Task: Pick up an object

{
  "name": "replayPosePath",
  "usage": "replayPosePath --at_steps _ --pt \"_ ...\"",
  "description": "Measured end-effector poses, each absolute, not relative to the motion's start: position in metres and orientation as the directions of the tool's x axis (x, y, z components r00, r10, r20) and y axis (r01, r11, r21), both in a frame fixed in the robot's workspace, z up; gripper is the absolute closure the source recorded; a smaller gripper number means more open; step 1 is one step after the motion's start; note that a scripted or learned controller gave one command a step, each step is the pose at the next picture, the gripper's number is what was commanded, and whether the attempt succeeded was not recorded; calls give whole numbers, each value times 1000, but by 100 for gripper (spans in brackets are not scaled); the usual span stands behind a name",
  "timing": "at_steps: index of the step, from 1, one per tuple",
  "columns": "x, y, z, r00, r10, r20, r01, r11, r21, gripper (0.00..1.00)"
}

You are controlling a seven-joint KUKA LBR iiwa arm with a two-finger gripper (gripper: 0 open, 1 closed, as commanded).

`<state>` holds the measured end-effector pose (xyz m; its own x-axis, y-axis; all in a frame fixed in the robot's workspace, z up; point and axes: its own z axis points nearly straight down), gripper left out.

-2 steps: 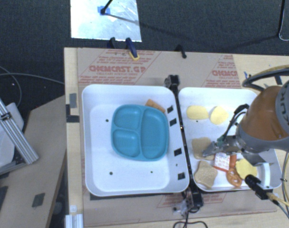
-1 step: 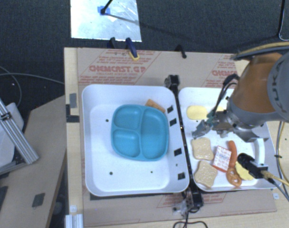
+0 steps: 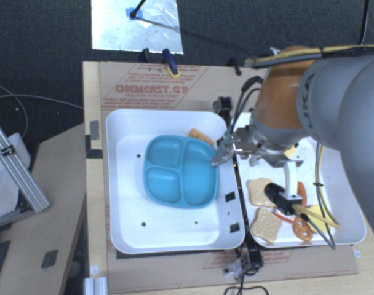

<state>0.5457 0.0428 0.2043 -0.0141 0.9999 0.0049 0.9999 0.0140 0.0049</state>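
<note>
A blue divided plate (image 3: 178, 171) lies in the left bin (image 3: 130, 226). A tan cracker-like piece (image 3: 201, 136) peeks out behind the plate's far right edge. My gripper (image 3: 222, 154) hangs low over the plate's right rim, close to the wall between the bins. The big grey arm with its orange band (image 3: 285, 100) covers the far part of the right bin (image 3: 352, 226). In that bin lie two toast-like slices (image 3: 258, 190) (image 3: 267, 224), a pretzel (image 3: 302, 228), an orange stick (image 3: 301, 192) and a yellow piece (image 3: 320, 217).
The bins sit on a cardboard sheet (image 3: 153, 88) on the bench. A shiny square panel (image 3: 136, 17) lies beyond it at the back. A metal frame (image 3: 15, 171) stands at the far left.
</note>
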Motion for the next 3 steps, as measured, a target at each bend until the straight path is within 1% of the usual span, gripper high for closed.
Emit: replayPosePath --at_steps 1,2,3 --pt "566 30 337 -5 1000 0 1000 5 18 0" --pt "564 30 341 -11 1000 -1 1000 11 6 100" --pt "537 28 472 -5 1000 2 1000 5 18 100"
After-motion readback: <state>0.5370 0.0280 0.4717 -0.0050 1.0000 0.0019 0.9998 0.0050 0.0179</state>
